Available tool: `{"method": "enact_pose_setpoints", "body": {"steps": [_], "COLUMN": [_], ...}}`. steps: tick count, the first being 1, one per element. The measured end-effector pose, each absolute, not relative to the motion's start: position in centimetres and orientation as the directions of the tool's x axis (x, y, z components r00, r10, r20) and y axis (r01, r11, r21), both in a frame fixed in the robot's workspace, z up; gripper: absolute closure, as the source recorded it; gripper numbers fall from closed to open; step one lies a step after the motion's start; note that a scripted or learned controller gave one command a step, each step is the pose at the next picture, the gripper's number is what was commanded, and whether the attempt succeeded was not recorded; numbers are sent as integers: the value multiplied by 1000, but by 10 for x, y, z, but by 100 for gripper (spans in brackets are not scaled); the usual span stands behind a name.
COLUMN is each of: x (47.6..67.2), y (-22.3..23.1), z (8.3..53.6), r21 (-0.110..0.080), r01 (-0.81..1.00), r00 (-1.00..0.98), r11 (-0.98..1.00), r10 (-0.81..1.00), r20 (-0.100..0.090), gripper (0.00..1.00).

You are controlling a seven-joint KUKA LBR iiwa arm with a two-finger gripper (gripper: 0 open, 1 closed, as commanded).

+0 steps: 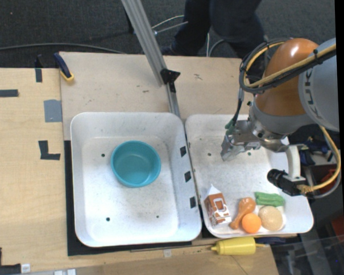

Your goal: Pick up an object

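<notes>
My gripper (232,149) hangs over the upper middle of the right bin (209,132), its grey fingers pointing down and left, with nothing visible between them. Along that bin's front edge lies a cluster: a brown and white carton (217,209), an orange carrot-shaped piece (242,211), an orange ball (251,223), a beige round item (270,218) and a green item (270,199). The gripper is well above and behind this cluster. A teal bowl (135,163) sits upright in the left bin (84,143).
A yellow bottle (236,246) lies on the bench just in front of the right bin. A metal pole (151,46) slants down to the divider between the bins. Black cables and a black fitting (285,182) hang at the arm's right.
</notes>
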State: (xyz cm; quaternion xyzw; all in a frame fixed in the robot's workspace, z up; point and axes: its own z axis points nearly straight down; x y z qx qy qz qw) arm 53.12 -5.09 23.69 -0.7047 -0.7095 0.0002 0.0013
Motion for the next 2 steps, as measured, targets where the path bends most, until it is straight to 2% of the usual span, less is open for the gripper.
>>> {"method": "enact_pose_setpoints", "body": {"steps": [1, 2], "x": [538, 533], "y": [10, 54], "z": [236, 230], "r21": [-2, -4], "r01": [1000, 1000], "r00": [-8, -6], "r11": [8, 6], "r10": [1000, 1000], "r20": [2, 1], "gripper": [100, 100]}}
